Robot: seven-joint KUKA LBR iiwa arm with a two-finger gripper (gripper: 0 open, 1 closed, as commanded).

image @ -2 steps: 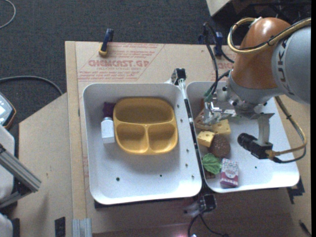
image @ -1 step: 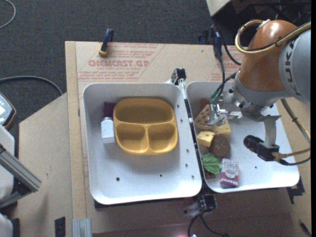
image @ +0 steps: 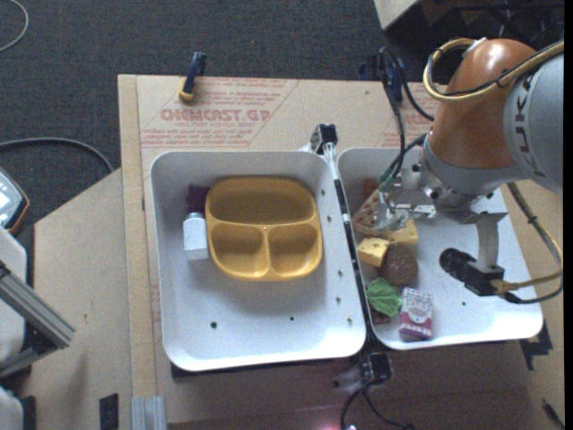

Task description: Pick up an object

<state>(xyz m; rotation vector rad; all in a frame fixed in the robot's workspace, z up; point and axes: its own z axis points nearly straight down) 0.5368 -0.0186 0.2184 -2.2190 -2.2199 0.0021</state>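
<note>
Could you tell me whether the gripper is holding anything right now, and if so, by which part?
It cannot be told: the gripper sits low over the pizza slice, its tips hidden in the clutter.

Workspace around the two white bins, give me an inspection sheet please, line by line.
Surface: two white bins side by side, left bin, right bin, on a board.
Job's things: in the right bin, pizza slice, cheese wedge, brown round item, green leafy item, pink carton.
Clutter: in the left bin, yellow divided tray, small white bottle.
End effector: low over the pizza slice; finger state unclear.
Cables: black cables running to the arm.
Surroundings: dark carpet.
</note>
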